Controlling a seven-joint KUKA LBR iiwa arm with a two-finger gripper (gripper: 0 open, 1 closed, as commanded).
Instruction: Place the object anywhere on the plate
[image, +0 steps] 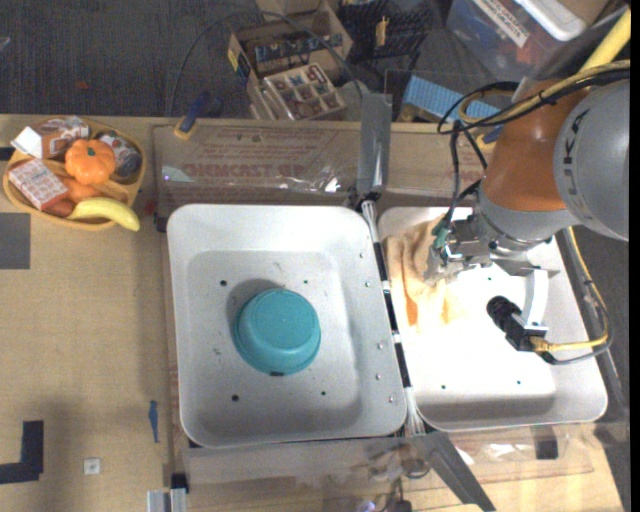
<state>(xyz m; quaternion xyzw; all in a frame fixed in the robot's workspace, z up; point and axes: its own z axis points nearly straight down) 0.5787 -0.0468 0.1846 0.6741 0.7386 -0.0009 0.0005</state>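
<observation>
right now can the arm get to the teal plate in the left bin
Probably yes: the teal plate lies alone in the left bin with nothing over it, and the gripper is above the neighbouring right bin.

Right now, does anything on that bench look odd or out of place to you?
One thing: the teal plate in the left bin appears to lie upside down, its flat base up. In the right bin, the gripper hangs over pale and orange things too washed out by glare to name.
</observation>
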